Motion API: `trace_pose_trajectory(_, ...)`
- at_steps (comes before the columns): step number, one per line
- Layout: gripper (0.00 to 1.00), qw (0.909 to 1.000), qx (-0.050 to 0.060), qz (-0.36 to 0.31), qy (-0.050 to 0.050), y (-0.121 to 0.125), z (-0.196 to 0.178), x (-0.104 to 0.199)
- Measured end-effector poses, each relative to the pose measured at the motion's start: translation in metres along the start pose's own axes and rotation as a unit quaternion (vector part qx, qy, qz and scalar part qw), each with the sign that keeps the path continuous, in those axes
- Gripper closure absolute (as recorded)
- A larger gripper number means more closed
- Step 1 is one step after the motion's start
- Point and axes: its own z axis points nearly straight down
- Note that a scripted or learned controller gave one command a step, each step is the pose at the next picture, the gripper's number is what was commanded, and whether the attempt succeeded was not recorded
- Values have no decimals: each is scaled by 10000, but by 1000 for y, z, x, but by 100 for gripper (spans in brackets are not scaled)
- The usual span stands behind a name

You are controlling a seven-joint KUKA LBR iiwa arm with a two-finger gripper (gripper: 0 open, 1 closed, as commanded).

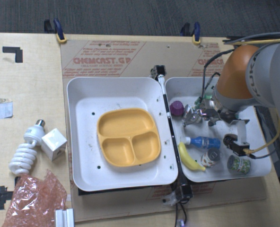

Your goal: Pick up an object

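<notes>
My gripper (193, 117) hangs over the upper middle of the right bin (258, 126), just right of a small purple cup (177, 108). Nothing shows between its tips. Below it a blue and white bottle (204, 142) lies on its side. A yellow banana (189, 157) lies along the bin's near left side. Beside the banana sits a small round jar (209, 158), and a green can (238, 164) stands in the near right corner.
The left bin (83, 108) holds a yellow divided plate (129, 137). On the bench to the left lie a spiral light bulb (25, 152), a white cube (54, 144) and a crumpled pink bag (33, 202).
</notes>
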Motion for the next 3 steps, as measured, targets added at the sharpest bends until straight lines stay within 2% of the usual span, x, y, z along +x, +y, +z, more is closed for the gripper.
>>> trace_pose_trajectory(1,100,10000,-14,9,-4,1,-11,-1)
trace_pose_trajectory(2,0,10000,-8,7,-4,1,-10,-1)
trace_pose_trajectory(3,0,10000,0,1,2,-61,0,1)
